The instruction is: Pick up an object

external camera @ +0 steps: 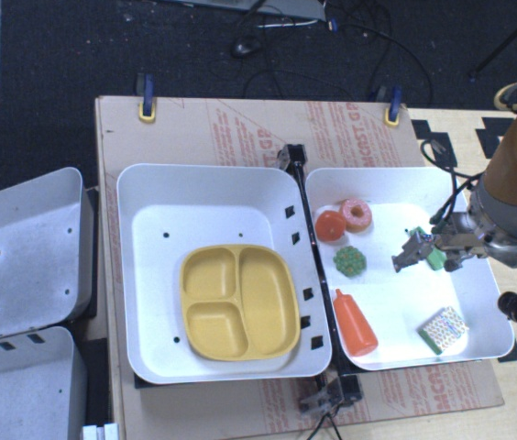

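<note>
Evidently the gripper point(414, 251) is hovering over the right bin point(396, 356), jaws looking closed around a small green object point(434, 259) that is probably light and stiff, best pinched across its middle, though I am judging loosely.

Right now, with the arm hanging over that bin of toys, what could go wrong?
The gripper sits over bare floor of the right bin, so it may close on nothing. The tomato touches the pink doughnut; grabbing one could knock the other. The broccoli is round and might slip away.
</note>
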